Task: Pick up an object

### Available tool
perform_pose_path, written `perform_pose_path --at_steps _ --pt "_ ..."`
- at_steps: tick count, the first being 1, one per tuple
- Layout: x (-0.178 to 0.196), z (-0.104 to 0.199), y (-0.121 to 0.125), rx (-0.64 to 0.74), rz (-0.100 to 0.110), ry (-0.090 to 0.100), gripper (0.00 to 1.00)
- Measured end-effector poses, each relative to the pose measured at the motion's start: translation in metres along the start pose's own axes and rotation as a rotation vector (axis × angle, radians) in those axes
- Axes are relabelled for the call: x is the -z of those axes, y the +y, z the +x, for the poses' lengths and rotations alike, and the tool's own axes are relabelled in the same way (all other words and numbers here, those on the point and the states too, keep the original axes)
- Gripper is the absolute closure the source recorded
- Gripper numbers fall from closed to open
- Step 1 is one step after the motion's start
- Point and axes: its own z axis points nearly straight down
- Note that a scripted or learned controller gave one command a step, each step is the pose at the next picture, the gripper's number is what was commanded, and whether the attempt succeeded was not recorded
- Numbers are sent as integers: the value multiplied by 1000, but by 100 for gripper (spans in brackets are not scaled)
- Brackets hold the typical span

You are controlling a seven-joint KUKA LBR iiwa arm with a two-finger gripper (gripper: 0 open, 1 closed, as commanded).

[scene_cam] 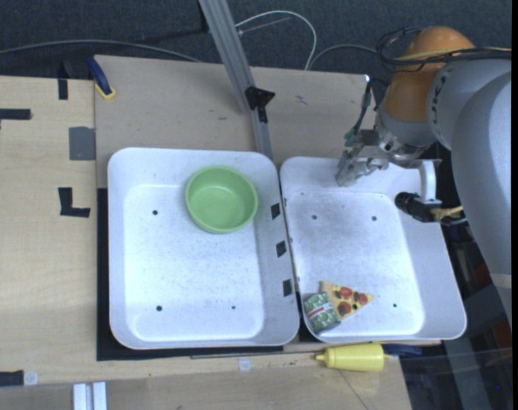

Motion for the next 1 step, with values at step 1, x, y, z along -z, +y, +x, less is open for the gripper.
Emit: perform_pose_path --at_steps 1 --pt "59 -7 2 -3 -6 0 100"
